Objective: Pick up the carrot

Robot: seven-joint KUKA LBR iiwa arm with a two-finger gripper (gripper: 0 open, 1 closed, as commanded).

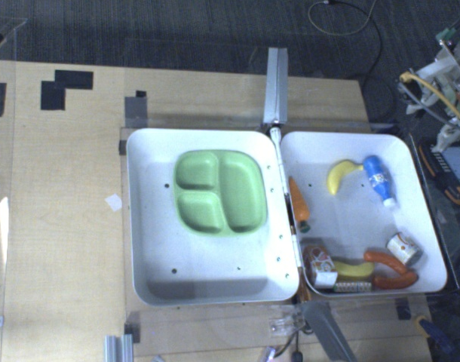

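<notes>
The carrot [296, 200] is a slim orange piece with a green tip at its near end. It lies in the right bin [418, 194], tight along that bin's left wall beside the divider. My arm's end, a grey and white block with yellow cables [441, 81], hangs at the far right, above and behind the right bin's back corner. It is well away from the carrot, roughly a bin's width to the right, and nothing can be seen held under it.
The right bin also holds a yellow banana [341, 176], a blue bottle [378, 179], a small can [403, 249], a red sausage-like piece [392, 266] and a packet [320, 262] near its front. A green divided plate [219, 191] lies in the left bin [147, 225].
</notes>
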